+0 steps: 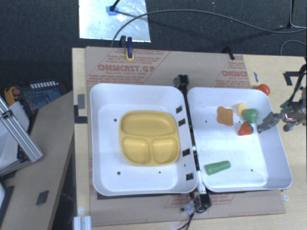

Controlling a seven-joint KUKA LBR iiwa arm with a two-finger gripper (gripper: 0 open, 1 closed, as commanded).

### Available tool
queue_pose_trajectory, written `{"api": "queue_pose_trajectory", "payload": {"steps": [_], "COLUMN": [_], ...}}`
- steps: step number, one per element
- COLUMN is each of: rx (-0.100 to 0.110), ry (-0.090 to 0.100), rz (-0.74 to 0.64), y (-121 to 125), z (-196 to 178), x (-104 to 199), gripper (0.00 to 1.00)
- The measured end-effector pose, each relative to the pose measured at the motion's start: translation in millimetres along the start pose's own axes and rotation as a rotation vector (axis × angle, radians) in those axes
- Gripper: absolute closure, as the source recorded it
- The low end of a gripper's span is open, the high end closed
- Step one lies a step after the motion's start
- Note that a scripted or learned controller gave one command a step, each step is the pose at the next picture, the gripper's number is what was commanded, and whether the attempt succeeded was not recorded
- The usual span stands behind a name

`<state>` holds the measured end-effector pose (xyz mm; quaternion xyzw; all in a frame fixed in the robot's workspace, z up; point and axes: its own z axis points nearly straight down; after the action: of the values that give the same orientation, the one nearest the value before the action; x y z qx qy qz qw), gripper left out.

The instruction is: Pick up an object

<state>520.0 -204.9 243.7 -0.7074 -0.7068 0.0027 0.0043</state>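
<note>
The right bin [240, 176] holds several small objects. An orange block [225, 115] lies near its back, with a yellow piece [242, 108] and a round green piece [250, 114] to its right. A red piece [245, 129] sits just in front of the green one. A green cylinder [217, 166] lies alone near the front left. My gripper [266, 122] reaches in from the right edge and sits low at the bin's right side, just right of the red and green pieces. I see nothing held in it.
The left bin [103, 128] holds a yellow divided tray [148, 137]. A red-orange object [263, 88] rests at the right bin's back right corner rim. A black divider [188, 128] with clips runs between the bins. Cables cross the dark floor behind.
</note>
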Motion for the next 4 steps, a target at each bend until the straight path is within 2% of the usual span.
{"api": "queue_pose_trajectory", "payload": {"steps": [1, 4], "rx": [-0.011, -0.008], "ry": [-0.003, -0.001], "rz": [-0.004, -0.002], "y": [3, 6], "z": [-6, 160], "x": [1, 2], "gripper": [0.00, 0.00]}}
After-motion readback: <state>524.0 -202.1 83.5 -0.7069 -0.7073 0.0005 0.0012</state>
